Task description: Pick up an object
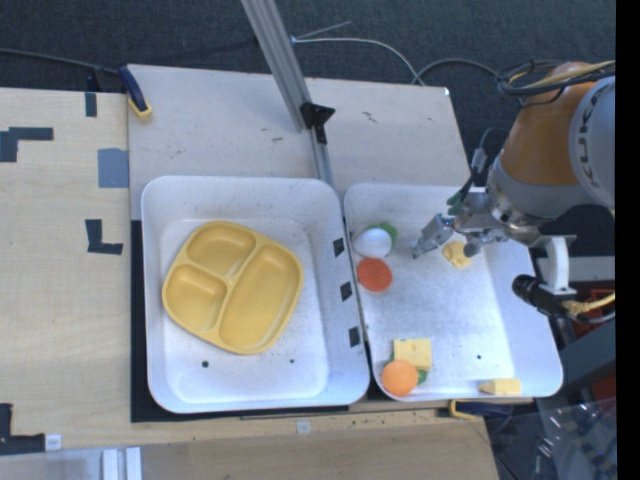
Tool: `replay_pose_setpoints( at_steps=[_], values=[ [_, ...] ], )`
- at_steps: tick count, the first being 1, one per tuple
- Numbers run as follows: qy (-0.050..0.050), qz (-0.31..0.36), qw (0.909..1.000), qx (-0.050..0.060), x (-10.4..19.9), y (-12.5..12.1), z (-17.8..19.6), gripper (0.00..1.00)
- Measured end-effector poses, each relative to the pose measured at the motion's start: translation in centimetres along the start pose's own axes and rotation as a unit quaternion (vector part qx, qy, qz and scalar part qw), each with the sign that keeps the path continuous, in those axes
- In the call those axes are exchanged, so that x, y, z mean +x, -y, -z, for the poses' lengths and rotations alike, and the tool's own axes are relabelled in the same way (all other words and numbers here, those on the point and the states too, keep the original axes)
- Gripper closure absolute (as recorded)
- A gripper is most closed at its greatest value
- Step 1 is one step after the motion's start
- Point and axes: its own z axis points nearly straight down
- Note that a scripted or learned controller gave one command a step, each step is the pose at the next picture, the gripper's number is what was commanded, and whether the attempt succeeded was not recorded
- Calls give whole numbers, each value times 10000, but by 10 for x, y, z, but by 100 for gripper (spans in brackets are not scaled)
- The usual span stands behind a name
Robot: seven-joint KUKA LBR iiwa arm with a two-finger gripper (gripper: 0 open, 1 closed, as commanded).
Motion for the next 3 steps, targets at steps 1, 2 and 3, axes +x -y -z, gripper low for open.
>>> replay_pose_setpoints(
  at_steps=[1,2,3],
  values=[
    [-7,7,10000,2,1,0,10,100],
    [-5,12,10000,25,58,38,-11,100],
    [0,24,10000,-19,101,-17,4,100]
  ],
)
